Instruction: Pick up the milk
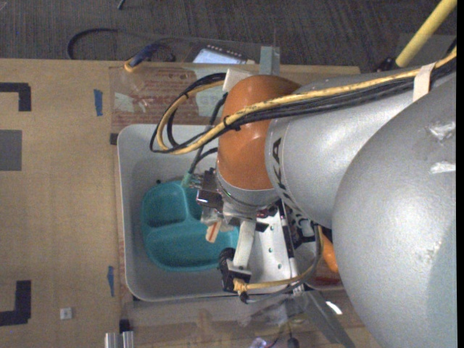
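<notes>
1. Arm (348, 158): reaches in from the right and covers the right half of the scene.
2. Worktop (58, 194): brown board, blue tape marks at left.
3. White bin (134, 165): its left part is in sight, the rest is under the arm.
4. Teal dish (170, 230): divided, lying in the bin's left part.
5. Tool (212, 227): low over the dish's right edge. Cannot tell how far open it is, or whether it has hold of anything.
6. Orange thing (328, 256): a sliver, right of the tool.
7. Milk: hidden, so its bearing from the tool cannot be told. Probably under the arm, to the right.
</notes>
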Action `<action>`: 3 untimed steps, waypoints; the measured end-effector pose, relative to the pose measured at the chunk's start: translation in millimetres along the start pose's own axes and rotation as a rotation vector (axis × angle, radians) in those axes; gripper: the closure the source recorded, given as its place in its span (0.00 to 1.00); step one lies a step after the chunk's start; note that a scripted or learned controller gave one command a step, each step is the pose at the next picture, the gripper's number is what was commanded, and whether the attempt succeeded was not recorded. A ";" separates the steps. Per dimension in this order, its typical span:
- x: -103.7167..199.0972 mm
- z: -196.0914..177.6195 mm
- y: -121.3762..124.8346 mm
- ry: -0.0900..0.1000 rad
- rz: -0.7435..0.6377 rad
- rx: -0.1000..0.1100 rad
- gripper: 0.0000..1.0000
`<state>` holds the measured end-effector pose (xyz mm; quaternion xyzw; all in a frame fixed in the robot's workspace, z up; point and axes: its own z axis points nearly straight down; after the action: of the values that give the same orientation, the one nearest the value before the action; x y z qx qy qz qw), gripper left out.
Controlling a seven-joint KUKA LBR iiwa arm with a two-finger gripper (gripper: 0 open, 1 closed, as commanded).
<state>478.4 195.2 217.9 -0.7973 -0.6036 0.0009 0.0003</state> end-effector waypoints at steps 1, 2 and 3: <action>22.5 23.3 0.0 -0.001 0.476 0.001 1.00; 23.6 118.3 -6.2 0.002 0.493 0.002 1.00; 29.6 -29.7 -8.1 0.000 0.199 0.000 1.00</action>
<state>478.6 225.8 247.6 -0.8534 -0.5213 0.0009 0.0004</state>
